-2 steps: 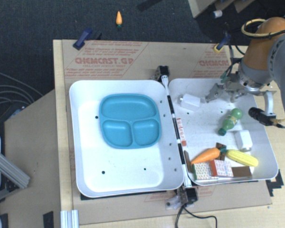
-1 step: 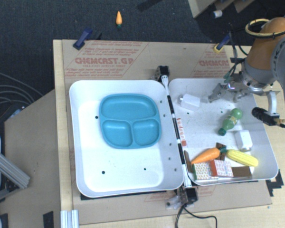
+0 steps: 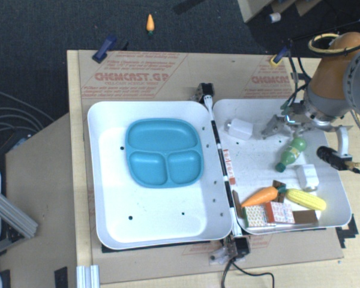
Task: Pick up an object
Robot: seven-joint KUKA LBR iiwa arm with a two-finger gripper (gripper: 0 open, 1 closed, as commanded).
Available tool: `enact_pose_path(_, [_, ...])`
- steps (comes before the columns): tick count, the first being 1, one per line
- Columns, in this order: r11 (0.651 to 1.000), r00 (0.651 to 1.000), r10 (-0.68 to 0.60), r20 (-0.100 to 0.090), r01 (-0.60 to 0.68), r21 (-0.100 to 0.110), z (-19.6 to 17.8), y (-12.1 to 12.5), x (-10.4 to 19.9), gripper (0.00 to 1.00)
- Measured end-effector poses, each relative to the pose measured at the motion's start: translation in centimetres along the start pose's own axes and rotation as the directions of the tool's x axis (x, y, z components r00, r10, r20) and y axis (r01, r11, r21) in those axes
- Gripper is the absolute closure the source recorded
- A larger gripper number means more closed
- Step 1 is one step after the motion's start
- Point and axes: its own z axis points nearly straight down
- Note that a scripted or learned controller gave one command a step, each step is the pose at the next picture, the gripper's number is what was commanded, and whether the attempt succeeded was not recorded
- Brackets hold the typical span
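Nearest the lower edge of the frame, in the right bin (image 3: 342,212), a small heap sits against the bottom wall: a toy carrot (image 3: 261,196) with its green top pointing right, a yellow corn cob (image 3: 306,200) just beside it, and under both a flat patterned box (image 3: 277,213) with a red and white face. A white block (image 3: 306,176) lies just above the corn. Further up the frame, near the middle of that bin, a green bottle (image 3: 291,152) lies tilted, its pale cap toward the upper right. Another white block (image 3: 239,128) rests near the bin's upper left corner.

The gripper (image 3: 286,123) hangs in the upper part of the right bin, just above the green bottle (close, but I see nothing held), with its metal fingers (image 3: 271,128) spread wide apart and nothing between them. The grey arm (image 3: 336,80) with its orange band rises toward the upper right corner.

The left bin (image 3: 102,179) holds a blue divided tray (image 3: 164,151), one large compartment above two smaller ones. Beyond the bench, at the top of the frame, a small orange object (image 3: 150,23) lies on the dark floor.
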Motion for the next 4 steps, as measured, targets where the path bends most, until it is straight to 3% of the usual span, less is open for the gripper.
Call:
enact_pose_path(1, [1.000,1.000,-0.002,-0.006,0.002,0.005,0.0,2.6,-1.7,0.00])
enact_pose_path(3, [1.000,1.000,-0.007,-0.015,0.007,0.002,-0.1,2.4,-2.2,0.00])
enact_pose_path(4, [1.000,1.000,0.000,0.000,0.000,0.000,0.0,-0.9,-0.2,0.00])
